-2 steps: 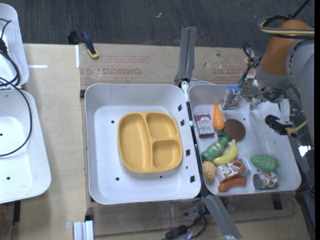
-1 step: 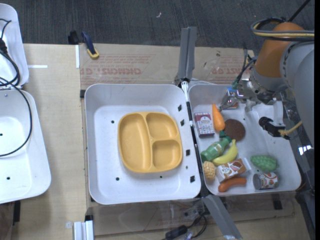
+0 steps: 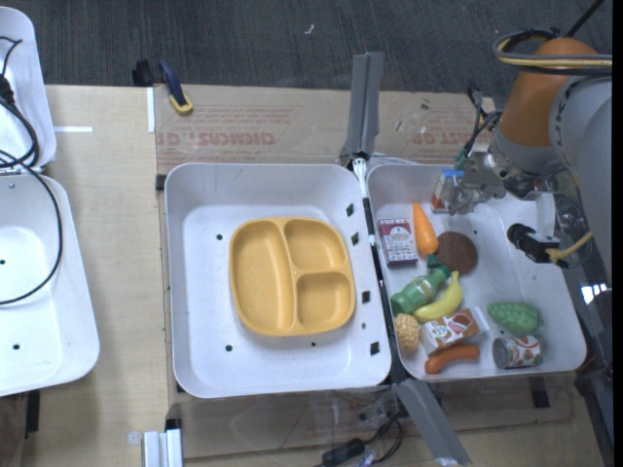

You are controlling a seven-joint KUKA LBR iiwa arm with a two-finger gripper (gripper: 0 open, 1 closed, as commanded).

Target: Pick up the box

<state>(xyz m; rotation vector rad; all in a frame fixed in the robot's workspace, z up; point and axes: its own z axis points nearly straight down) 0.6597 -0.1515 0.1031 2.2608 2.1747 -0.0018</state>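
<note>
A small red box point(image 3: 396, 240) lies flat in the right bin point(image 3: 560, 305), near its left wall. A second, white and red carton point(image 3: 450, 329) lies lower down beside a banana point(image 3: 440, 301). My gripper point(image 3: 464, 195) hangs over the bin's far left corner, up and to the right of the red box. A small blue, white and red object point(image 3: 446, 189) sits right against the gripper's left side; whether it is held is unclear.
The right bin also holds a carrot point(image 3: 424, 228), a brown round patty point(image 3: 456, 252), a green bottle point(image 3: 422, 289), corn point(image 3: 407, 332), a sausage point(image 3: 452, 358), a green leafy item point(image 3: 514, 315) and a can point(image 3: 516, 352). In the left bin point(image 3: 195, 290) lies a yellow divided plate point(image 3: 291, 275).
</note>
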